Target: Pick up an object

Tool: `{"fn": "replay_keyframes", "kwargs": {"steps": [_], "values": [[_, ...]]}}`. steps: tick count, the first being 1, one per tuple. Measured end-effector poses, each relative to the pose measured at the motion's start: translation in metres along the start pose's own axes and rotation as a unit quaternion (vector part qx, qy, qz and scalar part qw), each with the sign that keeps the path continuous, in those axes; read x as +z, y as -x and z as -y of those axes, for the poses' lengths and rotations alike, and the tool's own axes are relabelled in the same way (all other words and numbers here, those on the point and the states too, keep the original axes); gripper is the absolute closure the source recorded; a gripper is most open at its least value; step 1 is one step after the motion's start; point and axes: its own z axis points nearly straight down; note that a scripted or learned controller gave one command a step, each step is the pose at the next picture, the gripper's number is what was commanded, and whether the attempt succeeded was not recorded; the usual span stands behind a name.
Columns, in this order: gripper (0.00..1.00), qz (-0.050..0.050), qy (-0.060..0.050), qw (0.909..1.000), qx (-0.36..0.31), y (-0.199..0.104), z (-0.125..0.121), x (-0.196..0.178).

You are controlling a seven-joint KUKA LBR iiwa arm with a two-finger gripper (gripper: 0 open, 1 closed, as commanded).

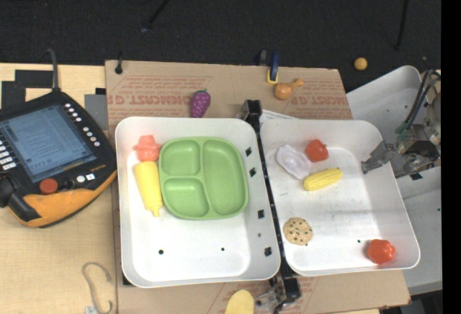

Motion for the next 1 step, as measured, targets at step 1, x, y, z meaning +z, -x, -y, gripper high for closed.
{"fn": "replay_keyframes", "kwargs": {"steps": [1], "values": [[0.00, 0.001, 0.006, 1.0000, -0.001, 0.0002, -0.0021, -0.0069]]}}
